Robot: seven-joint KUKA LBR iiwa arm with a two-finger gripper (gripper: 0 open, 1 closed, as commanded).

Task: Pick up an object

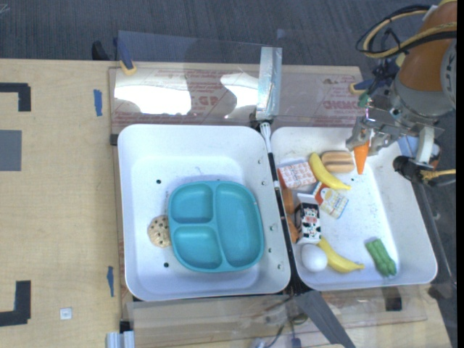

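Observation:
My gripper hangs over the far right part of the right bin. It is shut on a small orange carrot, which points down from between the fingers, above the bin floor. Just left of the carrot lie a bread roll and a banana. Lower in the same bin are a second banana, a white egg, a green vegetable, a red and white packet, a yellowish packet and a small black and white carton.
The left bin holds a teal divided plate and a cookie at its left edge. A clear shiny panel stands behind both bins. The arm's cables loop at the upper right.

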